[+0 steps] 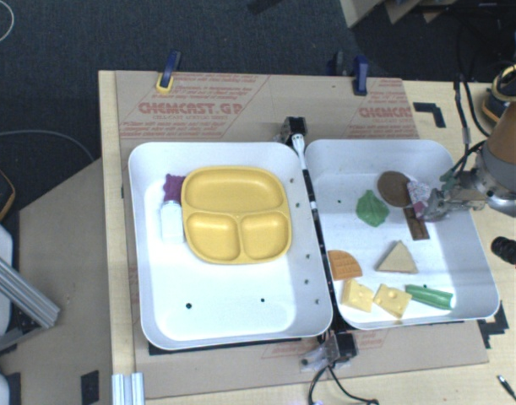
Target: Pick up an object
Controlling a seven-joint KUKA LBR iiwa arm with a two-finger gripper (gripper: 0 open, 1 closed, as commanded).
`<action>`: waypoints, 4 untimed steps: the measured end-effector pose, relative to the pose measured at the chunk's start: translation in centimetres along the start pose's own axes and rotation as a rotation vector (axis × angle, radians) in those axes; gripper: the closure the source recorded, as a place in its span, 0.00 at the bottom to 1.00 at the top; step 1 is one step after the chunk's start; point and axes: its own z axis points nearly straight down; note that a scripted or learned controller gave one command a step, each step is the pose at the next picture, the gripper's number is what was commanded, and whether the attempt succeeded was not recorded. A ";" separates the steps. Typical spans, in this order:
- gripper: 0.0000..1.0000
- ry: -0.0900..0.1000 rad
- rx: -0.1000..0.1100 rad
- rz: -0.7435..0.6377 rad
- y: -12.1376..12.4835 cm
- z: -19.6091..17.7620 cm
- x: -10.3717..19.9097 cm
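Spoon (404, 199), brown with a dark handle, lies at the right bin's (469, 251) 1 o'clock, a green lump (372, 208) at its 8 o'clock. Both bins sit on a paper-covered counter (241, 99) above dark carpet. In the left bin (156, 302) rests a yellow tray (236, 213). At the spoon's 3 o'clock, the end effector (435, 202) meets the handle; whether it is apart or together, I cannot tell.

Red lettering, apparently "CHEMCAST G.P", printed on the brown paper sheet (241, 104) covering the desk (122, 226), repeated partly at right
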 end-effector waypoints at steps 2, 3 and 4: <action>1.00 0.000 -0.002 -0.001 0.8 -8.9 -0.7; 1.00 0.006 0.006 -0.005 0.4 -9.9 4.8; 1.00 0.006 0.009 -0.005 0.2 -8.9 9.7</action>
